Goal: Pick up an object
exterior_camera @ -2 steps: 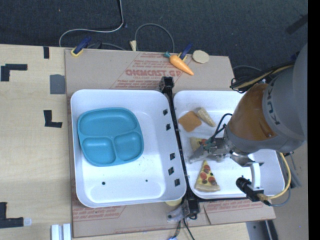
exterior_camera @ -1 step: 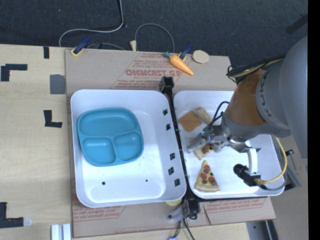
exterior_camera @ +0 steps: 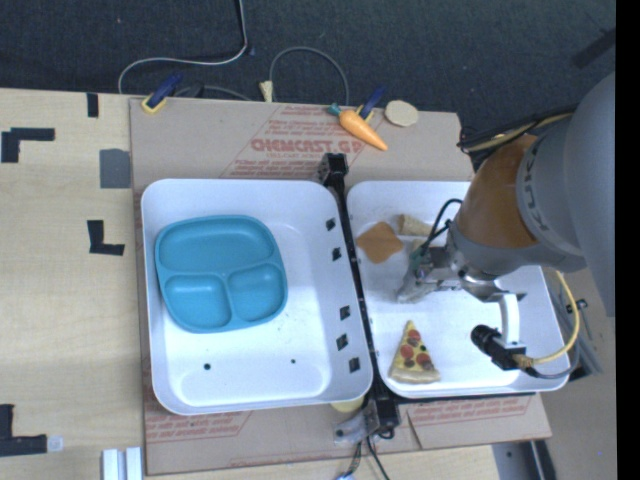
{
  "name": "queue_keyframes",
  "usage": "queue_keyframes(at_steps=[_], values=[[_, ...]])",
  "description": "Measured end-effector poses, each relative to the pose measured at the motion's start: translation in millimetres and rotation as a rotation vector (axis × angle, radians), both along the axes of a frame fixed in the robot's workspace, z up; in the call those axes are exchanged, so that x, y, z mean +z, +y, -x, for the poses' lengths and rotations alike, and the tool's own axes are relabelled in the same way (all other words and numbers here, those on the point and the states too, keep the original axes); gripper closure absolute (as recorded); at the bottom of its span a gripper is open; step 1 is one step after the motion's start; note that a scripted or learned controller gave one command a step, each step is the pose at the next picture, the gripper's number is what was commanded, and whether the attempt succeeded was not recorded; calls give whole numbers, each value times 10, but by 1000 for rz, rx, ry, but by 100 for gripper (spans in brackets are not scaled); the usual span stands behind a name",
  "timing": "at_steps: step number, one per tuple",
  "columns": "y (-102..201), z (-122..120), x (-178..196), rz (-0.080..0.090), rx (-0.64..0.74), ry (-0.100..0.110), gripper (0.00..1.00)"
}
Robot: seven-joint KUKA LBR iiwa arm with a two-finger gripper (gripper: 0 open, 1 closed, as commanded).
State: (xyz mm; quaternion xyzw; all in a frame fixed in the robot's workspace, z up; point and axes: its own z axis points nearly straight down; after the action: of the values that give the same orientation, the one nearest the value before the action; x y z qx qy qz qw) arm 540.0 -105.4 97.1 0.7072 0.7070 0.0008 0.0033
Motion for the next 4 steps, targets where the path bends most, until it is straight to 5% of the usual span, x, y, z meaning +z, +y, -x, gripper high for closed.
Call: queue_keyframes(at_steps=[1, 2, 3, 4], values=[[1, 4, -8, 0, 0, 1, 0], [-248, -893, 137, -1, 4, -1, 0], [-569, -109, -64, 1, 0, -13, 0], [-723, -1037, 175, 0, 5, -4, 0]])
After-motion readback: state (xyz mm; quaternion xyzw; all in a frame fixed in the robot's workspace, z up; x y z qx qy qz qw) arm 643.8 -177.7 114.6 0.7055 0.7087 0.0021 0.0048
